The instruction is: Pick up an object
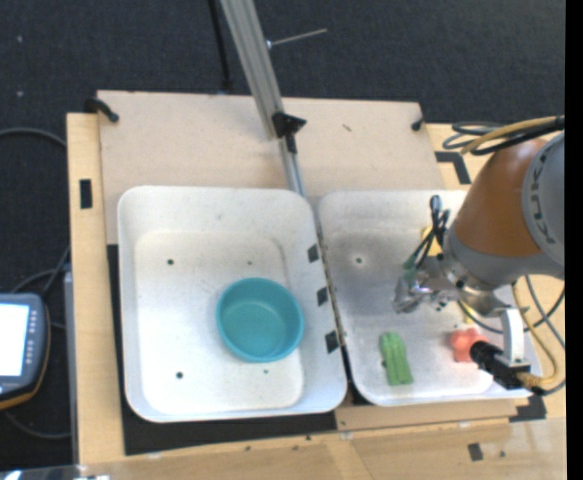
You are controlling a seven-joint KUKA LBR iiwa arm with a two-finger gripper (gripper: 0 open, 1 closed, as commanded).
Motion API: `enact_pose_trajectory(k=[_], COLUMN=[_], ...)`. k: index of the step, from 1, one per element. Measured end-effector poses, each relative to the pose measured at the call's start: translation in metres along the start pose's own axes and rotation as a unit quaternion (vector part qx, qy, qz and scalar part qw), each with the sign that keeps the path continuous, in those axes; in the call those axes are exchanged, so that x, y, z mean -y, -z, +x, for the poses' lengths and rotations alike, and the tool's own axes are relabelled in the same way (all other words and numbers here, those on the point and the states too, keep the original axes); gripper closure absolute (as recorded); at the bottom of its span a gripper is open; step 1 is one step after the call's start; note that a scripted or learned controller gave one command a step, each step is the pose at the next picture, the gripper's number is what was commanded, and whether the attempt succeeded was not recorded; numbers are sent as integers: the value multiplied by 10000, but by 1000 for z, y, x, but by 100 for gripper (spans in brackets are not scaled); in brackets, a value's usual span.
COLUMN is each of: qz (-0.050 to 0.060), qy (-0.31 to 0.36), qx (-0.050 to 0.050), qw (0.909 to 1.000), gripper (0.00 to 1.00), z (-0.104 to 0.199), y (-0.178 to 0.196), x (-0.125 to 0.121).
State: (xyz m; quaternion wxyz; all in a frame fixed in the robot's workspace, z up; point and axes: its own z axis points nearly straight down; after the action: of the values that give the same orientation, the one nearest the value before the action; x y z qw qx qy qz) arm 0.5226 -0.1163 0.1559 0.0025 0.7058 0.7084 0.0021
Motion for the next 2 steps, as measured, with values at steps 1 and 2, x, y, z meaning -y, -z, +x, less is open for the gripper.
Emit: enact_pose_trajectory(k=[1,2], qz=[-6,-5], qy=[5,6], qx=[1,3], qw=[10000,10000], gripper=[100,100], z=[8,4], y=[51,94], x=[-7,-9])
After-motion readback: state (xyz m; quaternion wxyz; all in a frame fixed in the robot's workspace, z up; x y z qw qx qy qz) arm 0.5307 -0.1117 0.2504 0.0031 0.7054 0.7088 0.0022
